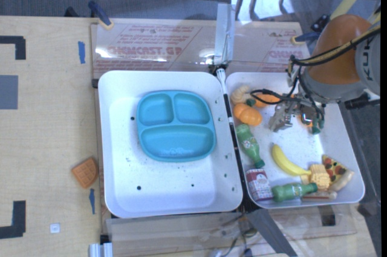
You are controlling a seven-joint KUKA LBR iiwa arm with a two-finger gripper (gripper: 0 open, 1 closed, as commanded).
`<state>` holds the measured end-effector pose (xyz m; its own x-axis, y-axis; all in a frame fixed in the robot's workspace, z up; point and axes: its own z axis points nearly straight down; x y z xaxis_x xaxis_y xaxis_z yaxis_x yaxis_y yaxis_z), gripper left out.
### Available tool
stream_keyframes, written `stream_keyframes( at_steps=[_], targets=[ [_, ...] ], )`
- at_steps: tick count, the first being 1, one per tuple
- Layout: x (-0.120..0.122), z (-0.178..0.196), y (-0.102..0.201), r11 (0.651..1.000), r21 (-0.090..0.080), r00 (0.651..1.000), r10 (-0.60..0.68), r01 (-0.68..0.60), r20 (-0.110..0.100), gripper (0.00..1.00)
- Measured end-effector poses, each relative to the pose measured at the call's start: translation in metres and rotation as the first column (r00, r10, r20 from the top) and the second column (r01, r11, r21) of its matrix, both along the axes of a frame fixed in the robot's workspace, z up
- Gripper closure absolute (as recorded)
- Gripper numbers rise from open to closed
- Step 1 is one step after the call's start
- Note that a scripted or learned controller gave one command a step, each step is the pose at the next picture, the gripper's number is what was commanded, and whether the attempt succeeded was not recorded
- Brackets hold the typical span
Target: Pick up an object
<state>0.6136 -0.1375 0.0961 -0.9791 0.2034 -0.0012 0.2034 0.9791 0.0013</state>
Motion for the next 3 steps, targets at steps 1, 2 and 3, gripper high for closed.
stream_keyframes(
  at_steps=[1, 2, 3],
  targets=[
    [0.000, 0.001, 0.000, 1.000, -0.001, 1.000, 0.000, 0.000, 0.001, 0.00],
    [-0.106, -0.007, 0.025, 0.999, -0.002, 0.999, -0.036, 0.036, 0.009, 0.00],
    [0.016, -0.008, -0.011, 0.975, -0.001, 0.975, -0.223, 0.223, 0.004, 0.00]
  ],
)
